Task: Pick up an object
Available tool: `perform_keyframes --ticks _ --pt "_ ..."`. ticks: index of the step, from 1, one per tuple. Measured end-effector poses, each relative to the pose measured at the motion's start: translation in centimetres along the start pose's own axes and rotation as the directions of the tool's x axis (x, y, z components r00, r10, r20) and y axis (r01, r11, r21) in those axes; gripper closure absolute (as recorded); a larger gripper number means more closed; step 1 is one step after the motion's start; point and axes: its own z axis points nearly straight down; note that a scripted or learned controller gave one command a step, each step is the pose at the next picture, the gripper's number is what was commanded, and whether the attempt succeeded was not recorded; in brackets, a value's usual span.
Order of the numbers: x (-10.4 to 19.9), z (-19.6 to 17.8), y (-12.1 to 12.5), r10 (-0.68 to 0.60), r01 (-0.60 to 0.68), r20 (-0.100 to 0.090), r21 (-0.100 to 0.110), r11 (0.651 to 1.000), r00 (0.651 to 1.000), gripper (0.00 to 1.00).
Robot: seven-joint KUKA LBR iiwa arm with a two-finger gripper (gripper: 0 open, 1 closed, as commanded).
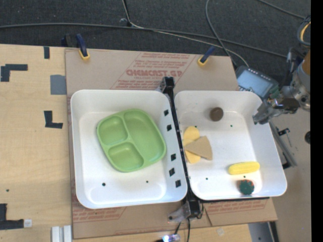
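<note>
The right bin (262,150) holds a small brown ball (216,114) near its back, a tan wedge (200,148) lying over a yellow round piece (191,135) at its left side, a yellow corn cob (244,168) at the front right, and a dark green ball (246,187) in the front right corner. My gripper (265,113) hangs at the right bin's far right rim, apart from all of these objects. Nothing shows between its tips.
The left bin (83,150) holds a green divided plate (131,139). A black divider (174,135) runs between the bins. Cables cross the dark floor behind the bench. Two clamps (81,47) hold the cardboard's back edge.
</note>
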Motion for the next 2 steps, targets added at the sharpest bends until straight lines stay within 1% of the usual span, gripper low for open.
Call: perform_keyframes --ticks 1,2 --pt "5.4 0.6 -1.1 -0.004 0.004 -0.003 0.005 1.0 1.0 1.0" --pt "10.8 1.0 -1.2 -0.005 0.005 -0.003 0.005 1.0 1.0 1.0"
